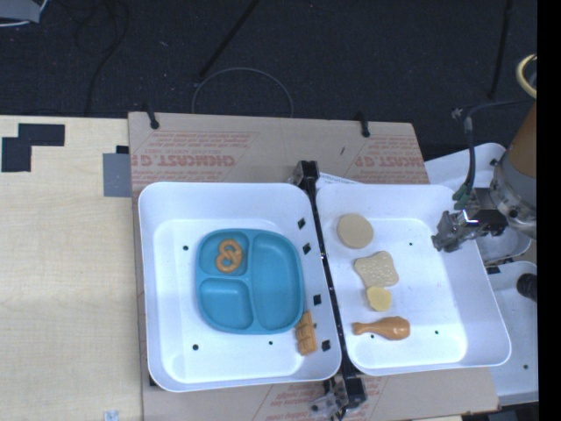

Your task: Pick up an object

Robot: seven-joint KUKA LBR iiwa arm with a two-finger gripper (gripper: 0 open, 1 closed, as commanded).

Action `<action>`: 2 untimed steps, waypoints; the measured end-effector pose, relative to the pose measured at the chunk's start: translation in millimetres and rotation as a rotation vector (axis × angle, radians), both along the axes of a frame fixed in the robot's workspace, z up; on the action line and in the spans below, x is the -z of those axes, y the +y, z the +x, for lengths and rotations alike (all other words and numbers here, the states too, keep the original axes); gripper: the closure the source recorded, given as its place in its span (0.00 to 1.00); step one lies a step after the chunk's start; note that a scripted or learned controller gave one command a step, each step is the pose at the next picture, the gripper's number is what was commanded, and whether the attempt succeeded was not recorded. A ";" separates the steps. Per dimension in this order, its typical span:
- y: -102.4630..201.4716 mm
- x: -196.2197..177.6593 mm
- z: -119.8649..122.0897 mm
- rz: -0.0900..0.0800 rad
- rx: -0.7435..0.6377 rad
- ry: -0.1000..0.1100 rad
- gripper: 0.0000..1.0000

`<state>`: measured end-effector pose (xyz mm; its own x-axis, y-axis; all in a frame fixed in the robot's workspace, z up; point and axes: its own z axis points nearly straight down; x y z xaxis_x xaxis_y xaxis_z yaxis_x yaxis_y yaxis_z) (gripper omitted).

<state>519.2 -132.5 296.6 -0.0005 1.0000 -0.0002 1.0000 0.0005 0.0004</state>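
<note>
Hovering gripper (pixel 449 232) at right bin's (pixel 491 323) edge, finger state impossible to tell. Best aimed leftward over 1 target, say the drumstick (pixel 382 328) near the front wall, descending squarely.

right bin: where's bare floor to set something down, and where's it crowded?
Free: the right bin floor from the food column over to its right wall, below the end effector; also a strip along the front wall, below the drumstick. Crowded: the left-hand column, where round cracker, square cracker, small yellow piece and drumstick stack closely.
</note>
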 end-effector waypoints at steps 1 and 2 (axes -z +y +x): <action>42.1 7.6 2.4 0.002 -0.002 0.004 1.00; 88.2 11.5 13.0 0.001 -0.003 0.004 1.00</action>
